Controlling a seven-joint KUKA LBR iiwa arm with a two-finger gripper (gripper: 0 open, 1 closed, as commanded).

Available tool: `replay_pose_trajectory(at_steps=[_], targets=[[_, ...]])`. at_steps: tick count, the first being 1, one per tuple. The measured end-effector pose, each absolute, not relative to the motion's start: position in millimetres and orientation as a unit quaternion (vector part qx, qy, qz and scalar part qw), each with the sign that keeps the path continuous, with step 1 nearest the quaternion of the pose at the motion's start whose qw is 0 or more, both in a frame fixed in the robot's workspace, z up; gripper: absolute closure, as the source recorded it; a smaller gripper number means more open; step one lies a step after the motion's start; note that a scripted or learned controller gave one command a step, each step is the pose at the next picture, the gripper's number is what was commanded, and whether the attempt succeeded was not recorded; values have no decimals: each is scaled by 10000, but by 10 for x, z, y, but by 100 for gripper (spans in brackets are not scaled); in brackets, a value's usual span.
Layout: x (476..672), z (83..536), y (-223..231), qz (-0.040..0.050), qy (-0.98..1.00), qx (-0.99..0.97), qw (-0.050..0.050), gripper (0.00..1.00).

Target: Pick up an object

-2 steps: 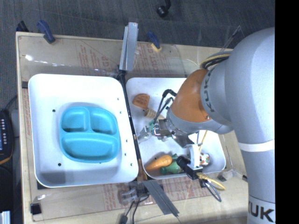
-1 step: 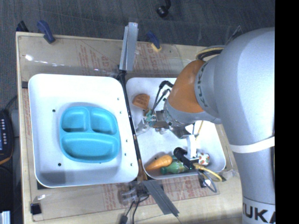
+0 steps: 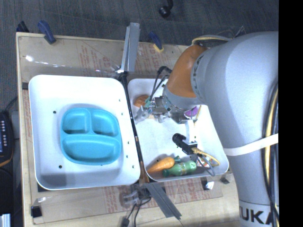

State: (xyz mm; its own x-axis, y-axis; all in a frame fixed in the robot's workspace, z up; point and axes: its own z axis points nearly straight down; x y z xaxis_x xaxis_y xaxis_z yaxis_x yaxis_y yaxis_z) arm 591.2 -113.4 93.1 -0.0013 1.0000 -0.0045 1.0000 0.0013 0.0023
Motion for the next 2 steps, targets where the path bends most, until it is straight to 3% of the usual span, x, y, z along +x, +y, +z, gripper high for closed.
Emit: replay_pose_trajectory(at_steps=[1,2], targets=[[6572,920,-1312,-6,7110,7032,-7,0],[6577,1020,-1282,-16,7152,6989,-17,100]])
